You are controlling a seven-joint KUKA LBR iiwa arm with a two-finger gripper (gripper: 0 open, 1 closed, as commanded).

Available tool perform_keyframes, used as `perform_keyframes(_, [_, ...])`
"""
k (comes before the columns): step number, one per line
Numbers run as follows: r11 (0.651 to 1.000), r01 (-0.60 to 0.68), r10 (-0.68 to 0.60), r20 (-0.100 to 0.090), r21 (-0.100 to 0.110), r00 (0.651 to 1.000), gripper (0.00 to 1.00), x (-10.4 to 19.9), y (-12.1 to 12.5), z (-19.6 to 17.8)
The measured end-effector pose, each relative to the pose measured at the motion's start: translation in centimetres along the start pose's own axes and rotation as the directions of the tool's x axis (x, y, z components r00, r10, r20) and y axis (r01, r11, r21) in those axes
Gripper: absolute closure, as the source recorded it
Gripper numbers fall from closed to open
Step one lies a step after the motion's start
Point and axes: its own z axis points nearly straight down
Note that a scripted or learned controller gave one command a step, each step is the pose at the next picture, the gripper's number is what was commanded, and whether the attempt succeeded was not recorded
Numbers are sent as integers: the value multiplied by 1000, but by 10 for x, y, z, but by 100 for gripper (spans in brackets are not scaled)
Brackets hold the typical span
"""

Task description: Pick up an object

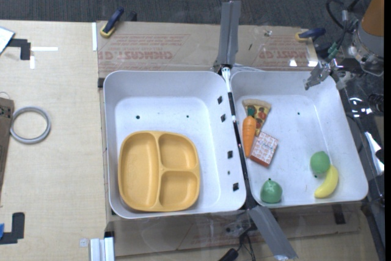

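The right bin holds several toy foods. A pizza slice and an orange carrot lie near its left wall. A red and white box lies beside the carrot. A green ball and a yellow banana rest at the right front, and a green fruit sits at the front edge. My gripper hangs over the bin's far right corner, well away from all of them and holding nothing that I can see.
A yellow divided plate lies in the left bin. A roll of tape sits on the bench at the far left. Blue clamps pin the cardboard behind the bins. Cables hang by the arm.
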Motion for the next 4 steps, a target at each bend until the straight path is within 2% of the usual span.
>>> perform_keyframes(1, [1000, 3, -3, 2, 0, 1000, 100, 0, 1, -9])
perform_keyframes(2, [1000, 27, -27, 1, -5, 1000, 100, 80, 12, 110])
perform_keyframes(3, [992, 123, -123, 1, -2, 992, 100, 153, 18, -20])
perform_keyframes(4, [999, 38, -38, 0, 1, 999, 100, 165, 17, -11])
